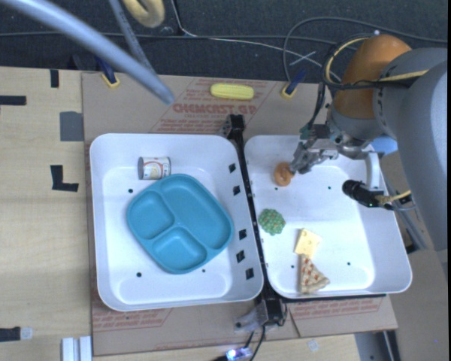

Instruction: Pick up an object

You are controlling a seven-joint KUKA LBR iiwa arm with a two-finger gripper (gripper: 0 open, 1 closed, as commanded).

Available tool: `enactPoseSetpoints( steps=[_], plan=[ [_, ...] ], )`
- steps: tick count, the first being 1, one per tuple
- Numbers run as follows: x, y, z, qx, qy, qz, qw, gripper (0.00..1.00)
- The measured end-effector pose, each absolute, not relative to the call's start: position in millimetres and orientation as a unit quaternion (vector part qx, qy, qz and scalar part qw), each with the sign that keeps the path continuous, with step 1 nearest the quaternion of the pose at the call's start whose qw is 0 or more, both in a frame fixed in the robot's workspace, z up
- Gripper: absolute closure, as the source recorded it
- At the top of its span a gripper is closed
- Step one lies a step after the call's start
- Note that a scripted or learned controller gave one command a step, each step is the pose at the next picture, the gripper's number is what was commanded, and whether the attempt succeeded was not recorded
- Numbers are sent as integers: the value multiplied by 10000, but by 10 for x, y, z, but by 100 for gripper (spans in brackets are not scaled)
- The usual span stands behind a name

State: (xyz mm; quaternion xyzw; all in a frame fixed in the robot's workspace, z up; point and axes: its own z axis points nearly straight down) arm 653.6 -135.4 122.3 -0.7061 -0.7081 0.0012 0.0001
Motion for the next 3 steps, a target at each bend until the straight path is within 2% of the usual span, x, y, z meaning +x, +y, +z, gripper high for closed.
enactPoseSetpoints(
  steps=[1,3],
  plan=[
    [6519,-1287,1672,-7065,-7077,-10,-11,100],
    [6622,-1296,2918,-7067,-7075,-12,-23,100]
  ],
)
